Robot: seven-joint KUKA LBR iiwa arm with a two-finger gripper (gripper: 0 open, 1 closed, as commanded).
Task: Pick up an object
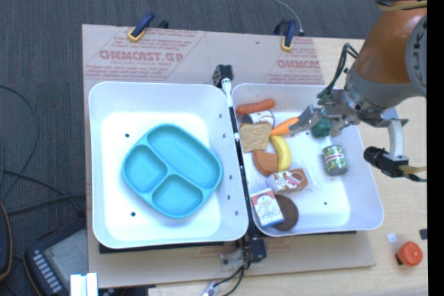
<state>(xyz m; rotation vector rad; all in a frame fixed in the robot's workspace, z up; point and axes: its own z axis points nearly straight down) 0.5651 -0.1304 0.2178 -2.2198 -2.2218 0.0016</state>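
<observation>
My gripper (320,120) hangs over the upper right part of the right bin (361,208). A small dark green object (321,127) sits directly under it, and an orange carrot (284,126) lies just to its left. Whether the green object is gripped is hidden by the hand. Further left in the bin lie a red sausage (255,106), a slice of toast (254,137) and a yellow banana (281,152). A green can (334,159) stands below the gripper.
The right bin's lower left holds a round orange slice (263,161), a small packet (289,180), a red box (266,208) and a brown disc (288,213). A blue divided plate (172,170) lies in the left bin (100,121). An orange cap (409,254) rests on the bench at right.
</observation>
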